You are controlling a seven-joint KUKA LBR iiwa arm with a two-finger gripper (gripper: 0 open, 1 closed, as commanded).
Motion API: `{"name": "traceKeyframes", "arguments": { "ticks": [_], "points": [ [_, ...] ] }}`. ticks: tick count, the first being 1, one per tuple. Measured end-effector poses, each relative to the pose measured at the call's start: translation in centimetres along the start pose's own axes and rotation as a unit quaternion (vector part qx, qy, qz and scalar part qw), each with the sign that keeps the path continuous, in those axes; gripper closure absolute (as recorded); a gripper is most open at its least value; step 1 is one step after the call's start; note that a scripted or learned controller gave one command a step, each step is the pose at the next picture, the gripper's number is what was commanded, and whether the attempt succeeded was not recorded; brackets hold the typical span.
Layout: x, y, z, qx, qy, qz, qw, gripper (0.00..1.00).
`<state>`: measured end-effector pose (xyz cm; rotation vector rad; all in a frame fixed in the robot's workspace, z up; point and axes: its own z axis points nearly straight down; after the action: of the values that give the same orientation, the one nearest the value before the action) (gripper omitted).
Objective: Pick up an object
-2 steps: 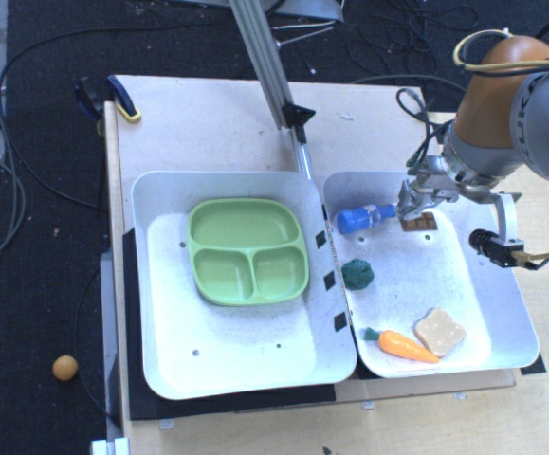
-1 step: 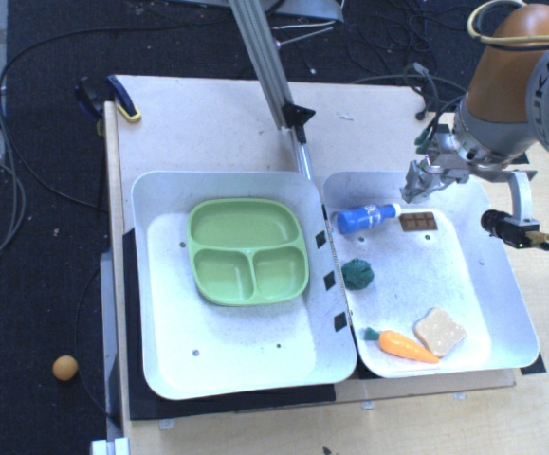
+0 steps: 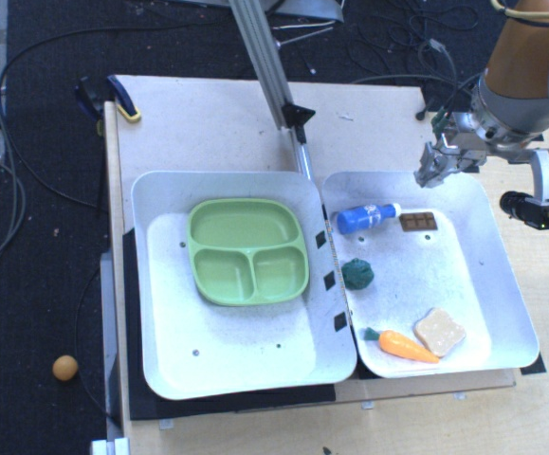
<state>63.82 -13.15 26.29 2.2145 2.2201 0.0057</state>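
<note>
Hovering over the far right corner of the right bin, the gripper (image 3: pixel 432 171) hangs above bare white plastic with nothing between its fingers; how far they are spread cannot be made out from this angle.

At the far left, dark carpeted floor runs along the bench, crossed by loose black cables (image 3: pixel 27 173), and a small orange ball (image 3: pixel 64 367) lies on it near the bench's front corner. The bench (image 3: pixel 208 121) has a pale, speckled top with a yellow-handled tool (image 3: pixel 122 100) at its back left edge. A slanted metal pole (image 3: pixel 265 50) rises from between the bins toward the back.

The left bin (image 3: pixel 170 349) holds a green divided plate (image 3: pixel 249 250), lying flat near its middle.

The right bin (image 3: pixel 502 292) holds a blue bottle (image 3: pixel 363 217) on its side near the back, a brown chocolate bar (image 3: pixel 417 222) just beside the bottle's cap, a dark green broccoli piece (image 3: pixel 356 274) near the left wall, and at the front an orange carrot (image 3: pixel 407 346) touching a slice of bread (image 3: pixel 440 332).
</note>
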Motion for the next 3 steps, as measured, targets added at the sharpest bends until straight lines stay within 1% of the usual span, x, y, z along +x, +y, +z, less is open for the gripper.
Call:
{"name": "traceKeyframes", "arguments": {
  "ticks": [1,2,3],
  "points": [
    [6.3,-0.3,0.9,0.004,0.001,-0.003,1.0000,1.00],
    [11.3,-0.7,0.7,0.004,0.001,-0.002,1.0000,1.00],
    [16.5,-0.2,2.4,0.004,0.001,-0.003,1.0000,1.00]
  ]
}}
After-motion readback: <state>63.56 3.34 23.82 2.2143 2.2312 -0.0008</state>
